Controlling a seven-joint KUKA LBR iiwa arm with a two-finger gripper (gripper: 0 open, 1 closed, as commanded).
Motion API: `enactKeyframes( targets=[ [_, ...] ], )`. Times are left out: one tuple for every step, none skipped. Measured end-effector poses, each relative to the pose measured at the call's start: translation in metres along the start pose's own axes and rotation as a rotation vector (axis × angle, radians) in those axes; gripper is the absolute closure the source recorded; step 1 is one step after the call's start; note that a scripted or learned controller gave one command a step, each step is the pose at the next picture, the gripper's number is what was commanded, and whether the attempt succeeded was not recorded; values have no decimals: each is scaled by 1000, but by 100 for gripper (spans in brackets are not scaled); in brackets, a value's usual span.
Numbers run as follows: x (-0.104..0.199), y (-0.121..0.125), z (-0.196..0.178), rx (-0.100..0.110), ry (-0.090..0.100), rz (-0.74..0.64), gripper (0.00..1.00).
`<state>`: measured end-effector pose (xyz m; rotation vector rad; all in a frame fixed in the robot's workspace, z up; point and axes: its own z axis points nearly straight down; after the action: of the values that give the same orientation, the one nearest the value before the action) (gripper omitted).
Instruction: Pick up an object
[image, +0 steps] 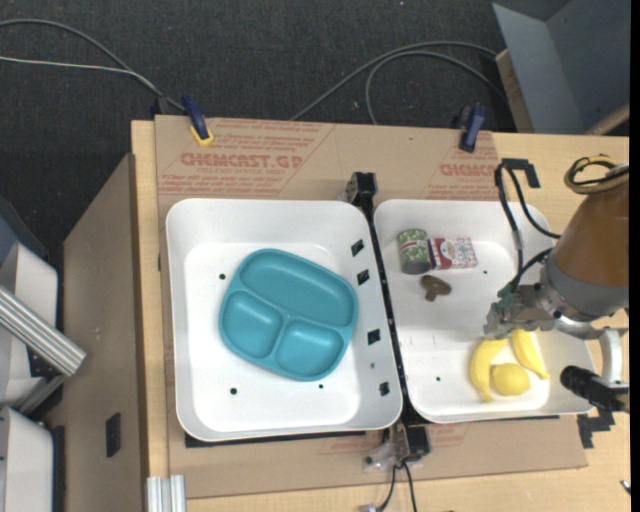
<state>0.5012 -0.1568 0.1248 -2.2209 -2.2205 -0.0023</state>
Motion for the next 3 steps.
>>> enactKeyframes(
  targets=[
    [-10,1,-59,-6,-4,0,100],
    [-10,2,-113,-7,-4,-2,100],
    [45,24,-118,-2,0,-8,100]
  ],
)
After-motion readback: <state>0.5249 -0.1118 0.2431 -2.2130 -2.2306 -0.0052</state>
